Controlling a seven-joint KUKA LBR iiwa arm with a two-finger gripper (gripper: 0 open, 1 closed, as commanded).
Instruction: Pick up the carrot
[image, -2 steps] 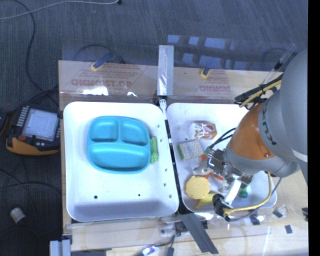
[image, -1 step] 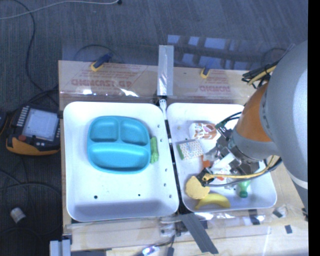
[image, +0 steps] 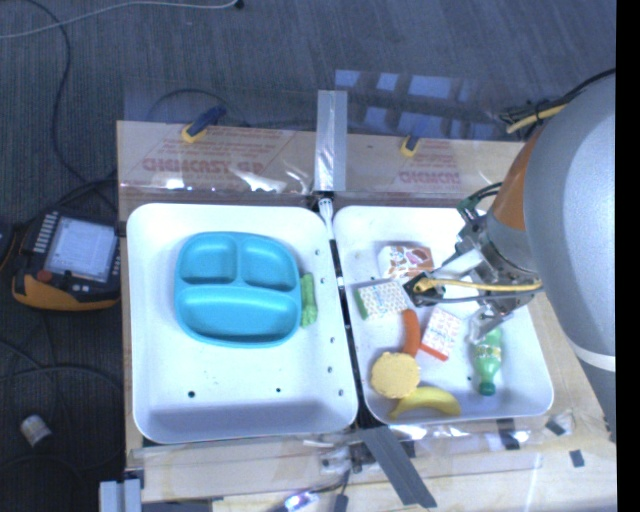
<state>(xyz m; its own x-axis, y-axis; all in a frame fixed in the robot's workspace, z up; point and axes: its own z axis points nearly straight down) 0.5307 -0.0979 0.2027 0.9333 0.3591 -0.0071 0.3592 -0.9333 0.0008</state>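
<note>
The carrot (image: 410, 331) is a small orange stick lying in the right bin (image: 520, 395), near its middle, between a patterned packet and a yellow round piece. My gripper (image: 490, 320) hangs over the right side of that bin, to the right of the carrot and just above a green bottle (image: 487, 363). There is a clear gap between the gripper and the carrot, and nothing shows in its grasp.
Around the carrot in the right bin lie a yellow round piece (image: 396, 375), a banana (image: 427, 403) and three small packets (image: 406, 262) (image: 384, 298) (image: 441, 334). The left bin (image: 240, 395) holds a blue divided plate (image: 238, 287) with a green item (image: 308, 298) beside it.
</note>
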